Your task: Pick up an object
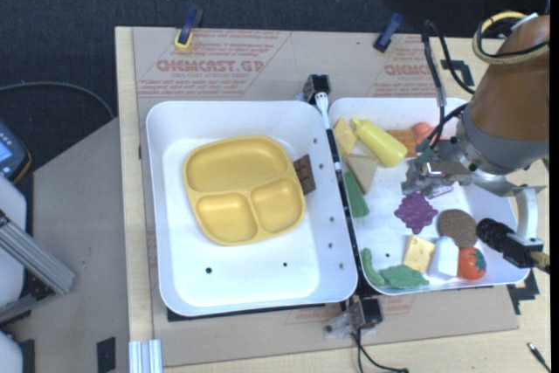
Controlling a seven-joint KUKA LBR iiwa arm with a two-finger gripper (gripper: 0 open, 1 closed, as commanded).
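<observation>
Claw: gripper sits low over the right bin, at the end of the grey arm that reaches in from the right with its orange band above the wrist.
Claw state: the metal parts at the tip are small and blurred, so I cannot tell whether it is open or closed, and nothing can be made out between them.
Nearest thing: purple grape cluster lies just below the claw, toward the camera, near it but seemingly not touching.
Key relation: the grapes lie almost straight under the tip and slightly to its left; the cluster is roughly round with no clear long axis, so approach angle probably matters little.
Other candidates: yellow bottle lies up and to the left of the claw, its long axis running slantwise from upper left to lower right; brown round piece lies below and to the right.
Farther off: cheese wedge, tomato and green leaf sit well below the claw, along the bin's near edge.
Left bin: yellow divided plate lies far left of the claw.
Stage: judged as poised above a target, pick not yet done.
</observation>
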